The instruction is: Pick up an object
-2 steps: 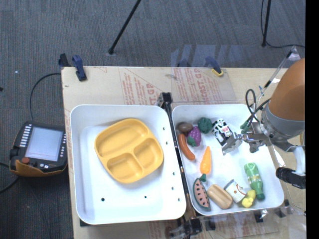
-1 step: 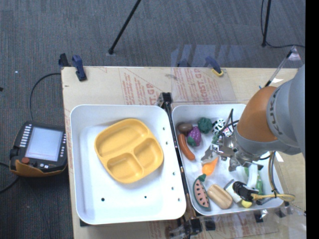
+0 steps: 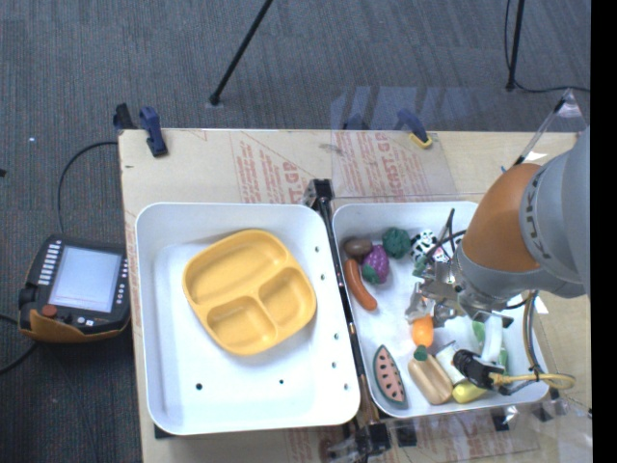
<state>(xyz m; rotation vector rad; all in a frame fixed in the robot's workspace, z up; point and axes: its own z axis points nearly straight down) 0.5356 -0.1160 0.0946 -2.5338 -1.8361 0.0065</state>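
You are looking at the hand (image 3: 431, 302) hanging low in the right bin (image 3: 386, 218), just above an orange carrot (image 3: 422, 332); whether it is open or closed cannot be told. A sausage (image 3: 362, 285), purple grapes (image 3: 375, 264), broccoli (image 3: 396, 241) and a watermelon slice (image 3: 389, 374) are lying around it. A yellow divided plate (image 3: 250, 290) is sitting in the left bin (image 3: 164, 355).

one fixed camera hangs above the bench (image 3: 241, 162) and looks down at a slant, far enough to take in both white bins and the dark floor beyond the bench's far edge. the gripper (image 3: 431, 302) sits in the right bin (image 3: 410, 215); the left bin (image 3: 159, 258) lies well to its left. the arm (image 3: 525, 230) enters from the right.
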